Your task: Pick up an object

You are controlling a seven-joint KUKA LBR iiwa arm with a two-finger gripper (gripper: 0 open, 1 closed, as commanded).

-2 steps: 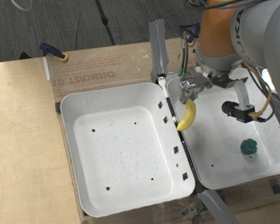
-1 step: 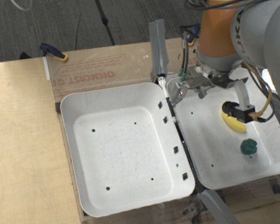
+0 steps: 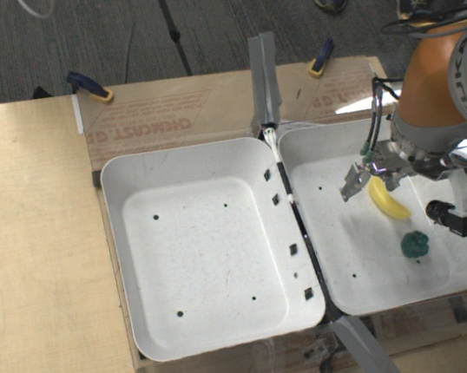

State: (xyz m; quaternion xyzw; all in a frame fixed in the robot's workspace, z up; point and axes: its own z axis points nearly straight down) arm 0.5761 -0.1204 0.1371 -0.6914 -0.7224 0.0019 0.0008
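A yellow banana-shaped toy point(image 3: 389, 202) lies in the right bin point(image 3: 355, 285), towards its right side. A small dark green object point(image 3: 415, 244) sits just below and to the right of it. My gripper point(image 3: 371, 181) hangs over the banana's upper end, with the grey and orange arm point(image 3: 430, 93) coming in from the right. The gripper is open, one grey finger point(image 3: 353, 185) to the left of the banana's tip and the other to its right. The banana rests on the bin floor.
The left bin point(image 3: 128, 242) lies beside the right one, with a grey divider bar point(image 3: 267, 88) running between them. Cables and a black fitting point(image 3: 449, 217) hang off the arm at the right bin's right edge. The wooden bench point(image 3: 34, 257) extends left.
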